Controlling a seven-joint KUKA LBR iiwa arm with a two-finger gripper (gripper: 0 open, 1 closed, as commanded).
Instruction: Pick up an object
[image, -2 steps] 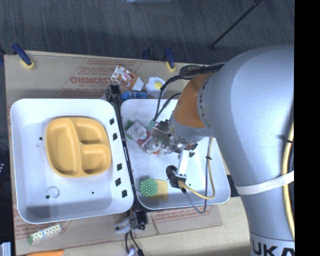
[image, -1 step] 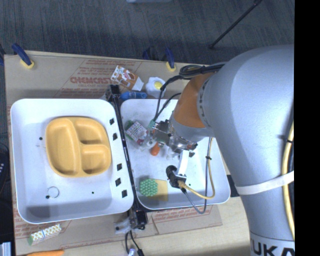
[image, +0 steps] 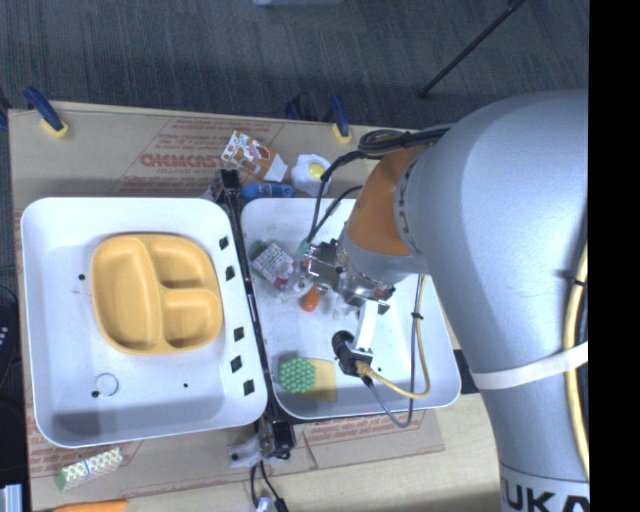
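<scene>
My gripper (image: 318, 268) reaches down into the right bin (image: 432, 385), under the grey arm with its orange band. Its tip is among small items near the bin's middle: a small orange piece (image: 311, 298) just below it and a crumpled printed packet (image: 270, 262) to its left. A green-and-yellow sponge (image: 304, 377) lies near the bin's front edge, apart from the gripper. The arm hides much of the bin's right half.
The left bin (image: 50, 330) holds a yellow divided tray (image: 155, 290). Behind the bins lie a snack packet (image: 243, 152), a blue item (image: 266, 189) and a yellow-white object (image: 312, 168). A cable (image: 410, 392) loops over the right bin's front.
</scene>
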